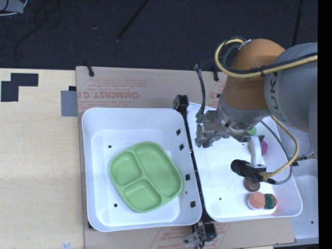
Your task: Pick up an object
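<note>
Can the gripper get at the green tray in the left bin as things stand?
Probably yes. The green tray lies flat and alone in the left bin, open from above; the gripper hangs over the right bin beside the divider.

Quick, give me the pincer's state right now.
Pincer: low over the right-hand shallow white bin, near its left wall; open or shut cannot be told.

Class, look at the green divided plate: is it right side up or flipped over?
Right side up: the green divided plate shows its three hollow compartments facing upward.
</note>
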Motion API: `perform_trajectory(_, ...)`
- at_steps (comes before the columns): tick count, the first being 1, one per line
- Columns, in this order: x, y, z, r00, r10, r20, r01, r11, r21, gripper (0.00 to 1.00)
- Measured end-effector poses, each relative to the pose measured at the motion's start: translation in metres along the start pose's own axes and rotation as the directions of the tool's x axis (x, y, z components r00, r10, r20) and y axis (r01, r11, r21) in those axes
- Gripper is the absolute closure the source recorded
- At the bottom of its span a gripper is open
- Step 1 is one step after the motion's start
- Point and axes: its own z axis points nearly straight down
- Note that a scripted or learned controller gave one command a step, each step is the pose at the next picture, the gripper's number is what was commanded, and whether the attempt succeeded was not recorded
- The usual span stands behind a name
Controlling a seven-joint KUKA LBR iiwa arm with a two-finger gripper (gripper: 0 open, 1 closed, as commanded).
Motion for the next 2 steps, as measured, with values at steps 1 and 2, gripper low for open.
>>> perform_trajectory(1, 0.047, -0.003, 0.011, 1.0, 0.001, 0.001, -0.001, 1.0, 0.001, 1.0)
perform_trajectory(2, 0.098, -0.006, 0.003, 1.0, -0.001, 0.001, 0.001, 1.0, -0.001, 1.0)
